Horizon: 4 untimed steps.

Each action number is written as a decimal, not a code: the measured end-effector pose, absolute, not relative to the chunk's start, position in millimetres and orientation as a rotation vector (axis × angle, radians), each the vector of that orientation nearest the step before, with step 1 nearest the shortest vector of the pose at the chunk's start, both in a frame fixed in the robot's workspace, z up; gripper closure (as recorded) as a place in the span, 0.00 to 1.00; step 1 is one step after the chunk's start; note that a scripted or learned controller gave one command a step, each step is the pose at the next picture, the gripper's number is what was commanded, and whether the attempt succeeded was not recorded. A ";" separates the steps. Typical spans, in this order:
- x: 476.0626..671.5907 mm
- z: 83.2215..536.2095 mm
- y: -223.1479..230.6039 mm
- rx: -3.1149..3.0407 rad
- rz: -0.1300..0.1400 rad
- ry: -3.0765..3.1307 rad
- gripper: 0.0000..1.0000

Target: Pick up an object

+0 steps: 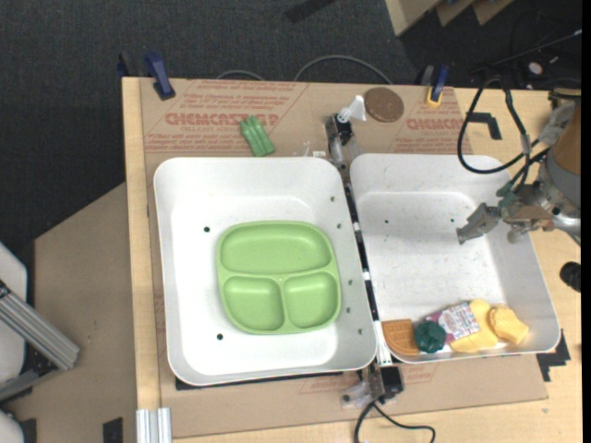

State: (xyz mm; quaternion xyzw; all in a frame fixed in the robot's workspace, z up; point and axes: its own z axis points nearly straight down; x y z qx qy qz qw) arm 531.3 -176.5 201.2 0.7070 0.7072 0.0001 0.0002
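Open fingers (489, 224) over right bin (406, 192)

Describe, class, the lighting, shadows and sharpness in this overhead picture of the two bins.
Camera view: even, soft lighting; the green tray casts hardly any shadow on the left bin; the pincer looks slightly blurred over the right bin; the small items along its near edge are too small to identify clearly.
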 end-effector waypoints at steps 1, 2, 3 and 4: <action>589.6 175.9 -211.5 2.215 0.003 2.219 0.00; 557.5 82.8 -220.2 2.225 0.010 2.228 0.00; 618.9 84.5 -220.1 2.217 0.007 2.228 0.00; 616.7 85.4 -220.6 2.219 0.007 2.226 0.00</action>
